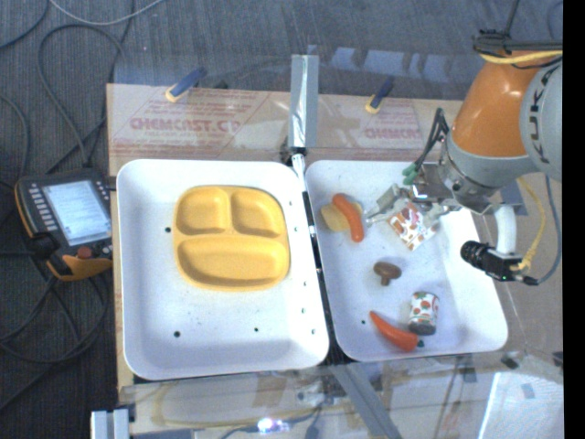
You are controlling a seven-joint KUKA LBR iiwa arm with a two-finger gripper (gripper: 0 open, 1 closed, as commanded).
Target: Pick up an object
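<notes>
The left bin point(137, 337) holds a yellow divided tray point(232, 236). In the right bin point(475, 337) lie an orange hot dog point(347, 216), a brown mushroom point(388, 271), and a red-and-white patterned packet point(410, 226) just under the claw point(413, 201), whose opening I cannot tell.
</notes>
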